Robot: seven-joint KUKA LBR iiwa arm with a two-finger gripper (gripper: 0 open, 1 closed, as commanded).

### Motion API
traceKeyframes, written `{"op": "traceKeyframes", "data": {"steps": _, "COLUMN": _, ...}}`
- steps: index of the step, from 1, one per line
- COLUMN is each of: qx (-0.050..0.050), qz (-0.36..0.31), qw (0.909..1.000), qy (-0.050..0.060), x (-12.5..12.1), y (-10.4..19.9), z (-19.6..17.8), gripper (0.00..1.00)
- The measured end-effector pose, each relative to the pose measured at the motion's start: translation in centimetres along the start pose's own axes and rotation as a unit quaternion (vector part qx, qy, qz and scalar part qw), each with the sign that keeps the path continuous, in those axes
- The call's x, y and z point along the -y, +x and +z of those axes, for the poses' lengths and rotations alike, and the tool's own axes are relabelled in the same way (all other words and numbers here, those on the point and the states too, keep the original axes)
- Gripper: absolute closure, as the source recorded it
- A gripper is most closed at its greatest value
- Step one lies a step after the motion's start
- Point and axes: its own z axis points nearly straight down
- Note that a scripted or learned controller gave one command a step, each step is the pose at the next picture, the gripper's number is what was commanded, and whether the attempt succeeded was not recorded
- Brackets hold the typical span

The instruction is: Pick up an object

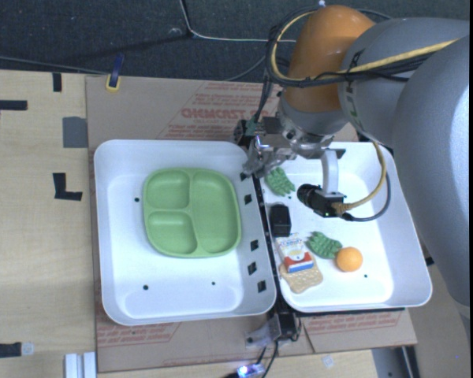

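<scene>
I see my pincer (262, 157) low at the right bin's (394, 290) upper-left corner, just above a green leafy toy (281, 182), though I cannot tell its state.

From my seat I can't make out the two-finger gripper (262, 154) clearly: its tips are lost among dark brackets and cabling at the seam between the bins. The leafy green toy piece (281, 182) under it is partly covered by the wrist hardware, so I can't tell whether anything touches it. The big grey arm (426, 132) runs off the right edge and blocks the right white bin's (394, 290) far corner and upper wall. The print on the small flat snack packet (299, 264) is too tiny to read. The small black block (279, 219) is too dark to identify.
</scene>
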Motion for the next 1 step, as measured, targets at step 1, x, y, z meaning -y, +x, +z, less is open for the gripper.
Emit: {"op": "traceKeyframes", "data": {"steps": 1, "qx": 0.001, "qz": 0.0, "qw": 1.0, "qy": 0.001, "x": 1.52, "y": 5.26, "z": 0.72, "gripper": 1.0}}
